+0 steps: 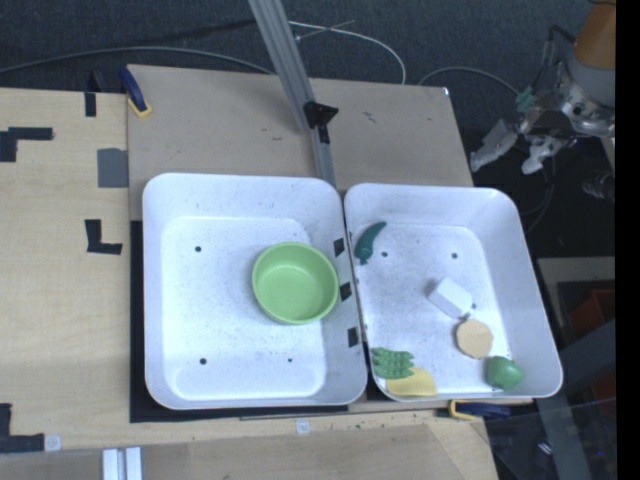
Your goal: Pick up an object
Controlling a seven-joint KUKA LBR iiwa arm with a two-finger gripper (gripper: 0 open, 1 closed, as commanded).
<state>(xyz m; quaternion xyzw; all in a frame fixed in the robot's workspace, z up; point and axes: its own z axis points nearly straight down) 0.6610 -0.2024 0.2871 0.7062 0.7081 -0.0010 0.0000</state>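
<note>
My gripper [510, 156] hangs beyond the far right corner of the right bin [520, 258], over the dark floor, open with nothing between its fingers. In the right bin lie a dark green curved piece [368, 238] near the far left corner, a white block [451, 296] in the middle, a tan round disc [474, 338] just in front of it, and a green ball [503, 373] at the near right corner. A green ridged item [392, 362] and a yellow piece [415, 383] lie at the near left corner. A light green bowl [294, 283] stands in the left bin [165, 268].
A grey metal post [285, 53] slants over the bench behind the bins, ending in a black clamp [320, 116]. Cables run across the dark floor at the back. Black tape marks dot the wooden bench top on the left.
</note>
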